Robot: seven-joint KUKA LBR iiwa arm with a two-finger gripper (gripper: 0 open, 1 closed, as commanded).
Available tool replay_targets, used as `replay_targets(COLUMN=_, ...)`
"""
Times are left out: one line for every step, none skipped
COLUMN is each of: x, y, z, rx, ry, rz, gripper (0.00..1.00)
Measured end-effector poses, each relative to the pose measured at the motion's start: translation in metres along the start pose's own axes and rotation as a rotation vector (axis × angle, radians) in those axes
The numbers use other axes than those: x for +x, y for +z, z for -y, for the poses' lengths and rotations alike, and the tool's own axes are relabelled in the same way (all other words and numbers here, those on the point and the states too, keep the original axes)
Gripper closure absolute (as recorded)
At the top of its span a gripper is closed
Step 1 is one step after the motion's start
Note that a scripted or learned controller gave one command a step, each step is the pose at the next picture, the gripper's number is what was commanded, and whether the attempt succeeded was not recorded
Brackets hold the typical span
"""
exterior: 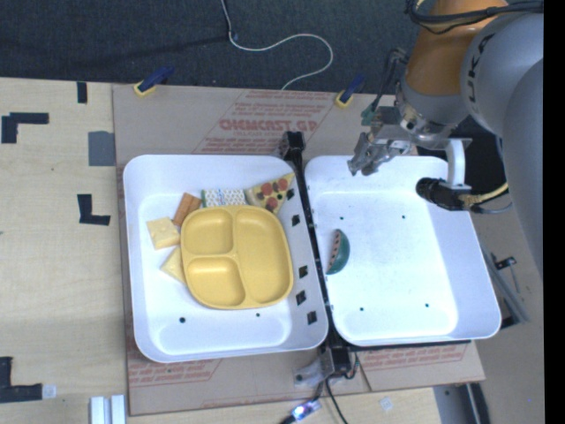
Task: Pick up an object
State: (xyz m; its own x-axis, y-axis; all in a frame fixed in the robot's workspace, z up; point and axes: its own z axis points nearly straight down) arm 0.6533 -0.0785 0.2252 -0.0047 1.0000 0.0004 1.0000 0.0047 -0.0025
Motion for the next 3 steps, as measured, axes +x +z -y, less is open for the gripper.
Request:
replay_targets(x=0.047, y=0.008, z=-0.012, rx=-0.001, ry=-0.001, rz=0.000, gripper=1.00)
replay_targets(x=0.104, y=-0.005, z=-0.005, rx=-0.002, ry=-0.002, rz=-0.001, gripper=1.00)
replay_targets(x=0.111, y=0.001, z=-0.015, rx=-0.001, ry=0.002, rz=0.001, gripper=1.00)
